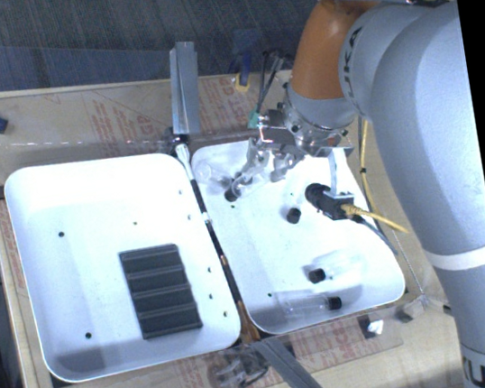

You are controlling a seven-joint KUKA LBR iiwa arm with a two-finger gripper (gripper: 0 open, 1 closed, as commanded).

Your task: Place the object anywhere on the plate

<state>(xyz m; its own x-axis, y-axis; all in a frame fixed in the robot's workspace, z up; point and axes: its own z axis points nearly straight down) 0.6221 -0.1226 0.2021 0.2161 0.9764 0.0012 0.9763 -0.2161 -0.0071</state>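
Seen from above at a slant, a wooden worktop [75, 114] carries two shallow white bins side by side. The grey arm [422, 114], with its orange band, reaches in from the right. Its gripper [234, 188] hangs low over the far left corner of the right bin [262, 258], close to the wall shared with the left bin [44, 266]. Metal parts and glare hide its tip, so I cannot tell whether the gripper is open or closed, and nothing can be seen held in it.

The plate [160, 288], a dark ribbed rectangle, lies flat in the left bin. It is below and left of the gripper, across the dividing wall and well apart from it.

Three small things lie in the right bin, all below and right of the gripper:
- A short dark stub [293, 215] is the nearest.
- A small clear vial with a black cap [317, 273] lies farther down.
- A clear tube with a dark end [307, 302] lies beyond the vial, along the near wall.

Which of these is the object to move, I cannot tell. None touches the plate.
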